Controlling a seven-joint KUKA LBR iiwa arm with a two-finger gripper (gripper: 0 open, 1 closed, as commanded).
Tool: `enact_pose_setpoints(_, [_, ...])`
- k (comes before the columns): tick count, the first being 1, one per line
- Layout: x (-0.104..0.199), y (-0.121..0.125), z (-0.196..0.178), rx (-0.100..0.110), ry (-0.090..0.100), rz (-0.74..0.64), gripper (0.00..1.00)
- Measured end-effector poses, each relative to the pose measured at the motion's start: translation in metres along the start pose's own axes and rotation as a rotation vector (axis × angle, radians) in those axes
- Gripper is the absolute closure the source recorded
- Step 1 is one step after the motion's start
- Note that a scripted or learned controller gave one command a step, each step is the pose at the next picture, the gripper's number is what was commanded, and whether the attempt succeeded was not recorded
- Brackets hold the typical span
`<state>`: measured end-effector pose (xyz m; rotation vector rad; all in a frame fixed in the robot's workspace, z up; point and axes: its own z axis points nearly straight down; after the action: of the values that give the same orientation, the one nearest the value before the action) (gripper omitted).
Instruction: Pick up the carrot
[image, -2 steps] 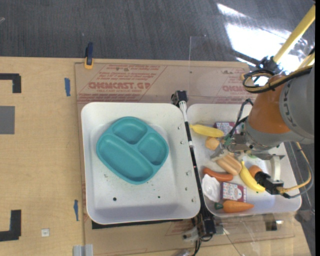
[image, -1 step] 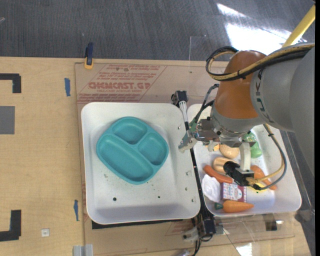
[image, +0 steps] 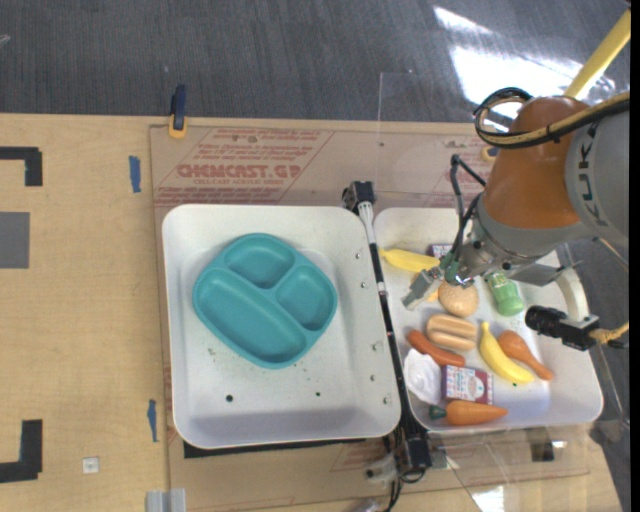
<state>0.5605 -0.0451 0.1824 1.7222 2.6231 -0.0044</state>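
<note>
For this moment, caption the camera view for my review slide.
Claw hovers over right bin of toy food; carrot lies untouched near its front edge.

Bright, even light; glare on the floor (image: 490, 45) above.

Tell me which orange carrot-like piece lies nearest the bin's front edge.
The carrot beside the small red-and-white packet; the other two orange pieces lie further back.

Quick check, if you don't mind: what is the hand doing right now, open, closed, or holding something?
Hand: open, holding nothing; it hovers above the right bin, beside the bun. The carrot lies untouched near the bin's front edge.
</note>
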Motion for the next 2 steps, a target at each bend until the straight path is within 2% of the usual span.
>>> enact_pose_setpoints(1, [0.021,0.063,0.0,0.0,0.004,0.33,1.0])
enact_pose_setpoints(2, [-0.075,0.01,0.079,0.008,0.008,-0.051,1.0])
